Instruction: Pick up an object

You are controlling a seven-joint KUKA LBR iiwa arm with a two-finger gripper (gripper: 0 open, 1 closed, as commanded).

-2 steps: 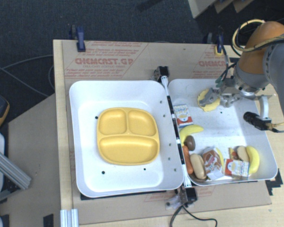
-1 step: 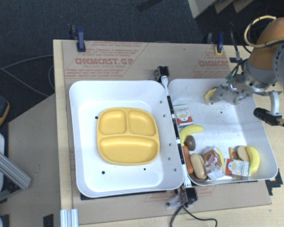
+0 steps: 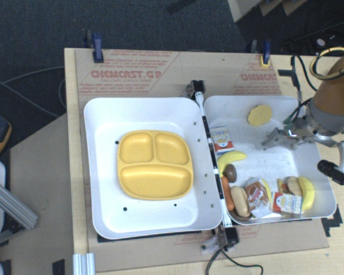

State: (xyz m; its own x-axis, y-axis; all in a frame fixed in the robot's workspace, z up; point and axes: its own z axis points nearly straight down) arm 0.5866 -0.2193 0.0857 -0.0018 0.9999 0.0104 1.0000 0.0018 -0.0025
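Arm in from the right, gripper (image 3: 279,137) low over the right bin (image 3: 286,102), upper-middle part. Fingers look splayed apart w/ nothing between them, so I log it as open, not holding anything. Nearest candidate is the yellow round disc, cookie-like (image 3: 260,116), lying flat just beside the fingertips, up and to the left of them in view; no long axis to speak of, so approach angle matters little. Other items sit along the bin's lower and left side, further from the tool: banana (image 3: 231,160) by the divider, long axis roughly left-right w/ a slight tilt; a small carton (image 3: 220,138) above it; a brown oval item (image 3: 230,173); carrot (image 3: 225,186); a hot dog (image 3: 240,201); wrapped snack packets (image 3: 259,195); second banana (image 3: 307,192) near the lower right corner, standing roughly up-down in view. Left bin (image 3: 97,153) holds a yellow divided plate (image 3: 155,165), three compartments. Legible text: board under the bins (image 3: 132,73) reads approx "CHEMCAST GP" in red, repeated at right. Packet print too small to read. My call: short shift up-left to the disc is the cheapest pick.
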